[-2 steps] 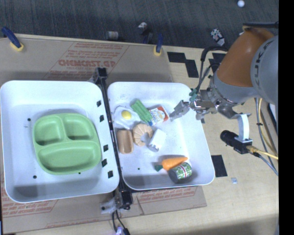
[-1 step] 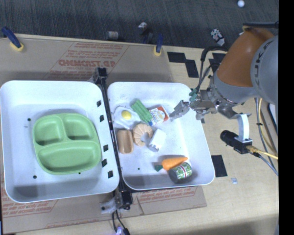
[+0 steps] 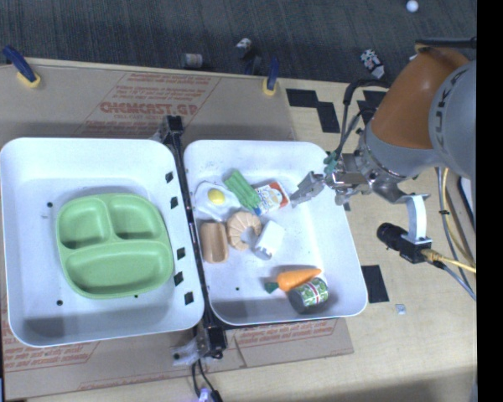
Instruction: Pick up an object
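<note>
In the right bin (image 3: 339, 224) lie seven small things: one fried egg (image 3: 215, 197), one green pod-like piece (image 3: 241, 191), one red-and-white packet (image 3: 271, 196), one croissant (image 3: 243, 225), one tan bread piece (image 3: 213, 242), one carrot (image 3: 297, 277) and one green can (image 3: 308, 295). Left of that bin, the other bin (image 3: 17, 224) holds one green divided plate (image 3: 113, 244). Over the right bin's upper right corner hangs the gripper (image 3: 306, 188), near the packet; how far it is open I cannot tell, and nothing shows between its tips.
</note>
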